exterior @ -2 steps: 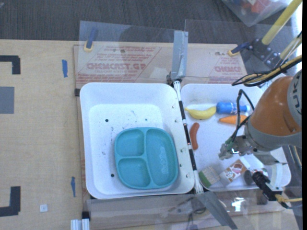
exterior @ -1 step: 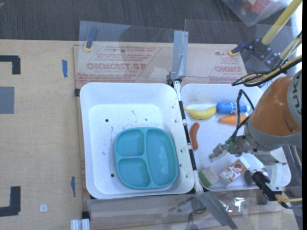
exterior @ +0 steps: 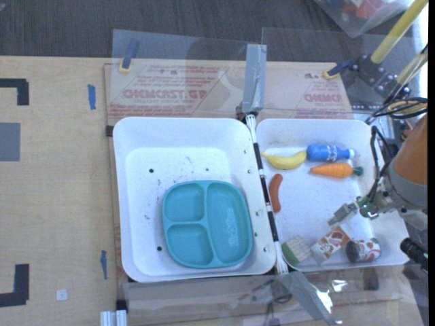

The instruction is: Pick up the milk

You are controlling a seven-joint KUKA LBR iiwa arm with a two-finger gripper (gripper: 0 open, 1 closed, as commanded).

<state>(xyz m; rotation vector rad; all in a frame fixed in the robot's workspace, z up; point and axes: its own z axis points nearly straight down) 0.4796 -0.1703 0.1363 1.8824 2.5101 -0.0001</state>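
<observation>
Two white bins side by side; landmark: the right bin (exterior: 272, 129).

Milk (exterior: 331, 243), a small brown-and-white carton, lying tilted near the bin's front edge, just right of a tan-and-green block (exterior: 294, 249) and just left of a red-and-white can (exterior: 363, 250) on its side. All three crowded in a row along the front wall, little room between them.

Gripper (exterior: 345, 212) reaching in over the bin's right wall, hanging just above and behind the milk, apart from it. Fingers too small and blurred to judge; cannot tell how far open, nothing seen held between them.

Open floor in the bin's middle, between the front row and the back row. Along the back: banana (exterior: 285, 159), blue bottle (exterior: 329, 153), carrot (exterior: 334, 170), close together. Sausage (exterior: 275, 191) upright-running beside the bin's left wall.

Dark cables (exterior: 379, 158) draped over the bin's right rim, near the arm's wrist.

Left of the bin, the other bin (exterior: 129, 141), holding a teal divided plate (exterior: 206, 223) toward its front right corner.
</observation>
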